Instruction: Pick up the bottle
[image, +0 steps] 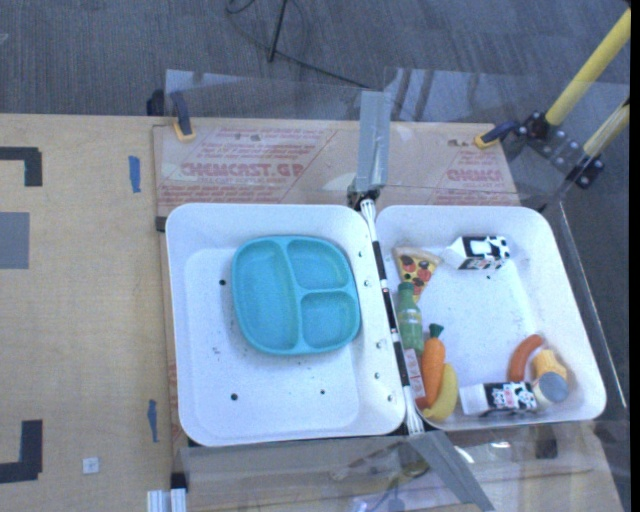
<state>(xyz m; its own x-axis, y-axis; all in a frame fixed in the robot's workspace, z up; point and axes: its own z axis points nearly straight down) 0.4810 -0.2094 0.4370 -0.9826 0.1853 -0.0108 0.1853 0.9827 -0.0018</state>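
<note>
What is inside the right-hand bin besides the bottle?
With the green bottle, the right bin holds a pizza slice, carrot, banana, sausage, two cow-print cartons and a yellowish toy. The banana is partly covered.

Seen from overhead, the green bottle (409, 315) lies flat and free along the left wall of the right bin (566, 262), between a pizza slice (416, 267) and a carrot (432, 366).

"CHEMCAST GP" on board (240, 170)
</note>
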